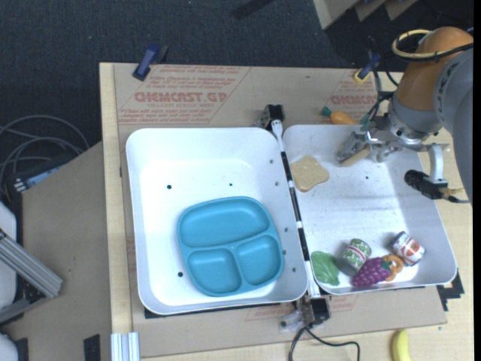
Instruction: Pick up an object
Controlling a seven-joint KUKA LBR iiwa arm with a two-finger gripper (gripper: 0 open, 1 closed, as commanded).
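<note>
My gripper (350, 153) hangs over the far end of the right bin (421, 224), with the grey arm reaching in from the right. A flat tan piece (309, 174) lies just left of and below it, near the bin's left wall, apart from the gripper. Along the near edge of the same bin lie a green leaf (325, 267), a small green can (356, 251), purple grapes (373, 271) and a red-and-white can (409, 247). I see nothing held in the gripper.
The left bin (150, 201) holds a blue divided plate (229, 244). An orange toy (342, 116) lies on the board behind the right bin. A blue clip (149, 61) sits at the board's far left, and a yellow item (400, 346) at the front right.
</note>
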